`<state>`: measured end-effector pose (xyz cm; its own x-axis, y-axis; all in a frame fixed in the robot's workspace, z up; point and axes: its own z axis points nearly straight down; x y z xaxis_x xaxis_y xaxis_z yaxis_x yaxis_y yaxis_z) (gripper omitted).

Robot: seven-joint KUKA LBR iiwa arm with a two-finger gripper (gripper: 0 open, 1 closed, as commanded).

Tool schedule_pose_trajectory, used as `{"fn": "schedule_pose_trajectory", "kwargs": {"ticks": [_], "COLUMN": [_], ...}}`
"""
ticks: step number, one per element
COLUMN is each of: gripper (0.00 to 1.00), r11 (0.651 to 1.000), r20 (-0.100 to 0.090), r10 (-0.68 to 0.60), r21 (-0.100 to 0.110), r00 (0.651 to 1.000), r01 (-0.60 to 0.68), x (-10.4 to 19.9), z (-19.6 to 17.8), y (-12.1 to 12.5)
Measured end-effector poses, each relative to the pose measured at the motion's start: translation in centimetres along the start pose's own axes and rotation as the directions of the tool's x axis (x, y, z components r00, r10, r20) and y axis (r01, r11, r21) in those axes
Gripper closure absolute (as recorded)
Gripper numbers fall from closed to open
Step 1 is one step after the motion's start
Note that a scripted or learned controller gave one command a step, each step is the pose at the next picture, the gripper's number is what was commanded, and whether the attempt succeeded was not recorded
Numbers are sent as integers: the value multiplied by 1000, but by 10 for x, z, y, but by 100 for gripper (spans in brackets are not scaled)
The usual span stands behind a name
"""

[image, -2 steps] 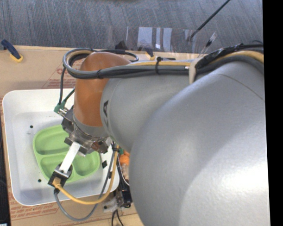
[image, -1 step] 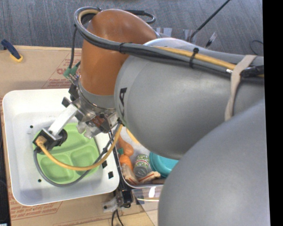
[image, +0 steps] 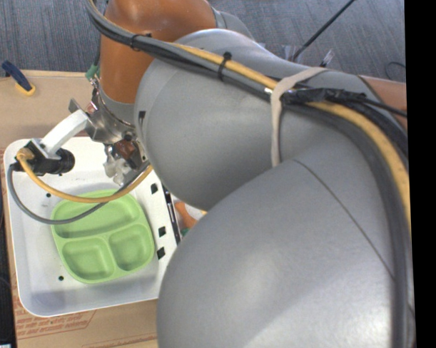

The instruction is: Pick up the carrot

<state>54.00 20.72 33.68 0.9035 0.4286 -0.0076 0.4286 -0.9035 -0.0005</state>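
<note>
A small orange sliver [image: 185,211] peeks out just right of the divider between the bins; it looks like the carrot, and the arm's grey body hides most of it. My gripper [image: 120,164] hangs over the far part of the left bin [image: 25,283], just above the far edge of a green divided plate [image: 99,242]. It is well left of the orange sliver. Nothing can be seen held in it.
The arm's large grey links and orange band cover the right bin and most of the view. A yellow cable [image: 76,198] loops from the wrist over the left bin. A blue and yellow tool [image: 19,77] lies on the cardboard at the far left.
</note>
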Motion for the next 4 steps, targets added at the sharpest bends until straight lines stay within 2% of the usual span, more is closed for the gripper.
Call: {"fn": "schedule_pose_trajectory", "kwargs": {"ticks": [1,2,3,4], "gripper": [100,100,100,100], "r11": [997,975,978,974], "r20": [9,14,3,0], "r10": [80,222,207,226], "r21": [0,4,5,1], "r00": [997,975,978,974], "r01": [-80,-222,-207,-226], "x": [-52,-71,-53,-52], "z": [62,195,175,170], "y": [-37,9,-40,-37]}}
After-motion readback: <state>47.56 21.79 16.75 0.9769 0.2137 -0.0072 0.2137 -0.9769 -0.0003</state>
